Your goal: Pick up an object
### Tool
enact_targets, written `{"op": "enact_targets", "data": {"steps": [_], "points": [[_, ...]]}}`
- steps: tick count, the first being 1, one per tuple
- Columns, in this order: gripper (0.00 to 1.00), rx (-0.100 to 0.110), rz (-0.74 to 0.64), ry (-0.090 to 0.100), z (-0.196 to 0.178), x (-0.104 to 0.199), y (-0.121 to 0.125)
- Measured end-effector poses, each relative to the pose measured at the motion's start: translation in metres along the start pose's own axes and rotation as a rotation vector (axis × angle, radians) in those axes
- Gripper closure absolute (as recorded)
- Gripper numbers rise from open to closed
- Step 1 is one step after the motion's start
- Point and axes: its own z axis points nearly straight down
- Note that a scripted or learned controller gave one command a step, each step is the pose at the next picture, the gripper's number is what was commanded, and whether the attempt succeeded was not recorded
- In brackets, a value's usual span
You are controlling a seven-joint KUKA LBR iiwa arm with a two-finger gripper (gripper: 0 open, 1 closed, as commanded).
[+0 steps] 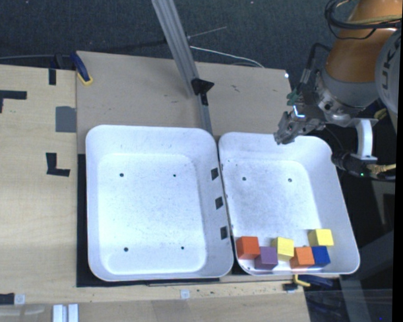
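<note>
Above right bin's point(333, 161) far rim, claw point(285, 135) blurred.

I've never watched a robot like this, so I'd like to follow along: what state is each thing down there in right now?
Grey two-finger gripper: over the right bin's far rim, nothing seen between its fingers.
Right shallow white bin: holds all the blocks, bunched at its near edge.
Left shallow white bin: lies flat beside the right one.
Orange cube: resting, leftmost.
Purple cube: resting.
Yellow cubes: resting.
Blue cube: resting.
</note>
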Motion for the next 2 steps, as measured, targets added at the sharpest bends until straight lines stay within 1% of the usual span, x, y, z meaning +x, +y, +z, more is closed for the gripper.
{"op": "enact_targets", "data": {"steps": [1, 2], "points": [[1.00, 0.007, 0.011, -0.004, 0.0662, -0.0893, -0.0164], [0.00, 0.000, 0.003, -0.002, 0.0623, -0.0836, -0.0137]]}}
